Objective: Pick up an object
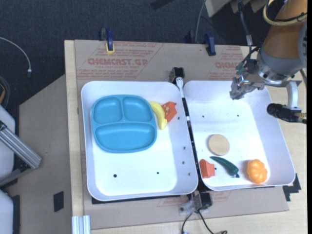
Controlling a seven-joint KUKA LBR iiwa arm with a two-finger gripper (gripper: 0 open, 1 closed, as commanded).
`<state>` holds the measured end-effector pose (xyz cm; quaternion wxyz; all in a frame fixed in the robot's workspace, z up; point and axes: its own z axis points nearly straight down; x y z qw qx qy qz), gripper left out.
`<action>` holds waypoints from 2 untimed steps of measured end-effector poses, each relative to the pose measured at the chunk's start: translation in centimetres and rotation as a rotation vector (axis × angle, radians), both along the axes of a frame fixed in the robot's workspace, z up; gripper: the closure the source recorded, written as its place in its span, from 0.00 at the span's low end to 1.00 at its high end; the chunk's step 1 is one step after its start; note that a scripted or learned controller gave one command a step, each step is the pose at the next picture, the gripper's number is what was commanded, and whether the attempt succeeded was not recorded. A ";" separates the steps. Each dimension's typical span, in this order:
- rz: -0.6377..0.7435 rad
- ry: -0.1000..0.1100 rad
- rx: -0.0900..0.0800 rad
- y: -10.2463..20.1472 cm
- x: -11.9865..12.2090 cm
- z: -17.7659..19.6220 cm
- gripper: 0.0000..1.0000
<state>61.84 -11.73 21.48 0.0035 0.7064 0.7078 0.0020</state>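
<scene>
My gripper [238,92] hangs over the far edge of the right bin [253,116], above bare white floor. Nothing shows between its fingers. In the near part of that bin lie a round tan disc [218,144], a dark green pepper [225,165], a small red block [207,168] and an orange pumpkin-like toy [256,171]. The left bin [136,174] holds a blue divided plate [124,123], with a yellow banana [159,114] and a red-orange piece [169,110] beside its right edge.
A black divider bar [185,116] runs between the two bins. Blue clamps [109,39] pin the cardboard sheet at the back. The arm's orange band [287,26] rises at the upper right, with a black part [282,112] sticking out by the right bin's rim.
</scene>
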 end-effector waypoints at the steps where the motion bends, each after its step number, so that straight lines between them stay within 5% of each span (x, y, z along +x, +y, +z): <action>1: -0.001 0.002 0.000 0.0 0.1 3.4 1.00; 2: 0.002 0.011 0.004 4.8 -1.4 2.8 1.00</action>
